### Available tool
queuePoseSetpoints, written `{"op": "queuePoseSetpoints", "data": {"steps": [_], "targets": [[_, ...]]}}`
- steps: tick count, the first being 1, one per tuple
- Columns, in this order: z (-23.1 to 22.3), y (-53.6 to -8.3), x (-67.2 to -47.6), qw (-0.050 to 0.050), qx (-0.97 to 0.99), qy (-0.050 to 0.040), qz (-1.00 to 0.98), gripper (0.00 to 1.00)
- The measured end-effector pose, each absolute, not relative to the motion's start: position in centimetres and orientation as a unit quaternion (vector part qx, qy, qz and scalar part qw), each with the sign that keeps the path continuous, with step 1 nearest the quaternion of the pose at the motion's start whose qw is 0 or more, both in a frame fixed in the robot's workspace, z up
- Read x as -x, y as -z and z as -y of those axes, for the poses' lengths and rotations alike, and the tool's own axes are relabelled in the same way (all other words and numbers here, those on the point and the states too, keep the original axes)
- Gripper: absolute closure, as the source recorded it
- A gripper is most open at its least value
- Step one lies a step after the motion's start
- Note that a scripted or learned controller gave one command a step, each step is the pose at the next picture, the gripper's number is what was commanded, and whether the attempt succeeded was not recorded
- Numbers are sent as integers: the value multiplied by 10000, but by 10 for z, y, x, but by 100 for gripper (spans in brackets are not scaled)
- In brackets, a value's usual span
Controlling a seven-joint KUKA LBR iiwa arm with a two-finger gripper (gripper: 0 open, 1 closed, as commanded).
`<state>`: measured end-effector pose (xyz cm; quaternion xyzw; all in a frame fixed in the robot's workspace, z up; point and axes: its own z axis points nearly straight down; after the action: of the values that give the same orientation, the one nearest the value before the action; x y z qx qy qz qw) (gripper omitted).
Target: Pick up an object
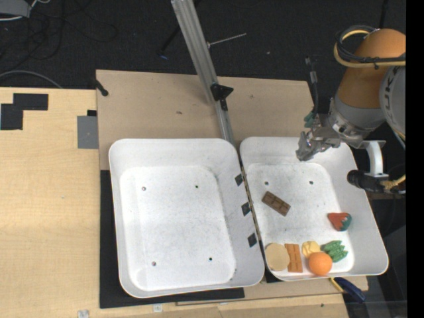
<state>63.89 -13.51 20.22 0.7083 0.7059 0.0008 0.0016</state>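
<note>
My gripper (305, 152) hangs over the back edge of the right bin (298, 172), with nothing visible between its tips. A brown chocolate bar (275, 203) lies in the middle of that bin, well in front of the gripper. A red and teal piece (340, 221) rests near the bin's right wall. Along the front edge sit a tan bread slice (277, 256), an orange-brown wafer (294, 258), a small yellow piece (310, 248), an orange ball (320, 264) and a green vegetable (335, 250).
The left bin (172, 217) sits beside the right one, with black clips (244, 207) along their shared edge. A slanted aluminium rail (202, 58) rises behind the bins. The arm's orange band (377, 48) is at the far right.
</note>
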Motion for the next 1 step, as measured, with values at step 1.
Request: {"op": "queuePoseSetpoints", "data": {"steps": [1], "targets": [[136,-256,-640,19,-7071,-13,-7071,100]]}}
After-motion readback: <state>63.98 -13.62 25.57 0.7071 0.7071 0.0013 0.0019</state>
